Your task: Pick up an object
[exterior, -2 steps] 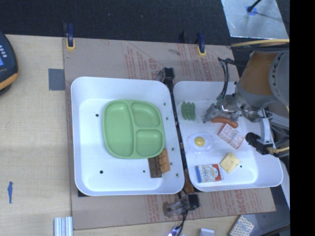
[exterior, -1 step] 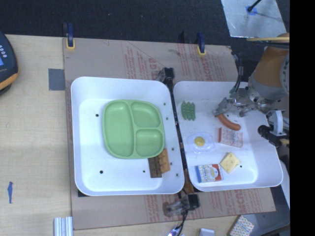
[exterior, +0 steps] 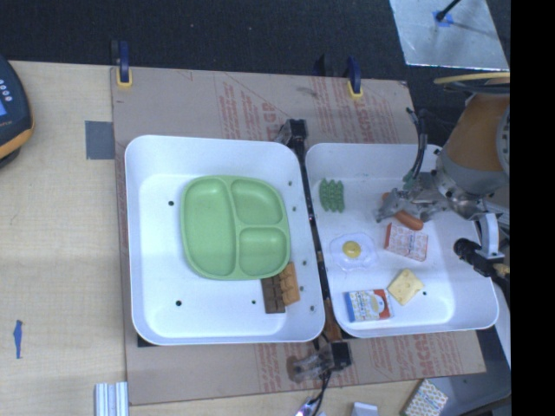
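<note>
Jaws: can't tell their state, the gripper (exterior: 401,204) is a small dark metal cluster seen from above and nothing reads clearly between its tips. It sits low in the right bin (exterior: 451,319), in that bin's upper middle, with the grey arm (exterior: 473,159) and its orange band coming in from the right edge of the frame. Directly below the gripper, touching or just beside it, is an orange-red sausage-shaped item (exterior: 408,222); can't confirm a grasp. Just under that lies a white packet with red print (exterior: 406,243). Left of the packet, centre of the bin, a clear round piece with a yellow centre (exterior: 351,250). Upper left of the bin holds a small green bumpy object (exterior: 331,194). Lower part of the bin has a yellow wedge-like block (exterior: 404,286) and, to its left, a flat card or box with blue and red print (exterior: 368,305), the two near each other but apart. The left bin (exterior: 147,232) holds a green divided plate (exterior: 235,227) at its centre, lying flat, and a brown waffle-like bar (exterior: 280,289) at the plate's lower right, just beside its rim. Both bins sit on a brown board (exterior: 217,102) on the bench.
</note>
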`<move>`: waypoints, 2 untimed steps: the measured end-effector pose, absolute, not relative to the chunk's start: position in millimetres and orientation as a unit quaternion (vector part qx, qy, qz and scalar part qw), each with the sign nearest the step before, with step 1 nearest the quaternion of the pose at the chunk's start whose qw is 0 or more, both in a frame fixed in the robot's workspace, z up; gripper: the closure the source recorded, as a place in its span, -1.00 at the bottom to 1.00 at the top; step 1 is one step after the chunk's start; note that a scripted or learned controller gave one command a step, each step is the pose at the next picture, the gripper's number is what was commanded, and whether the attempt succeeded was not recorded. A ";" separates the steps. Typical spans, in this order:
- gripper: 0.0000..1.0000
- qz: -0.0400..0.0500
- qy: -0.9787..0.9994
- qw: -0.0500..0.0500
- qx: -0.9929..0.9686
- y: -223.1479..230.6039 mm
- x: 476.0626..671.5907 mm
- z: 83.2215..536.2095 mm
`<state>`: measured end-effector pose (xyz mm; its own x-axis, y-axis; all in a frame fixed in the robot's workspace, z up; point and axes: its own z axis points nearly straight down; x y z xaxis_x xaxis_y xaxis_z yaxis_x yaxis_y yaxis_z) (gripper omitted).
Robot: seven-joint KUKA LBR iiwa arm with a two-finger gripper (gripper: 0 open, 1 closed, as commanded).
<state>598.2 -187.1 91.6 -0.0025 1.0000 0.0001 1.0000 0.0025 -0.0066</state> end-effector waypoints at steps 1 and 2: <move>1.00 0.002 -0.709 0.001 -0.705 -188.4 599.7 102.7; 1.00 -0.001 -0.712 0.001 -0.702 -99.6 629.6 119.3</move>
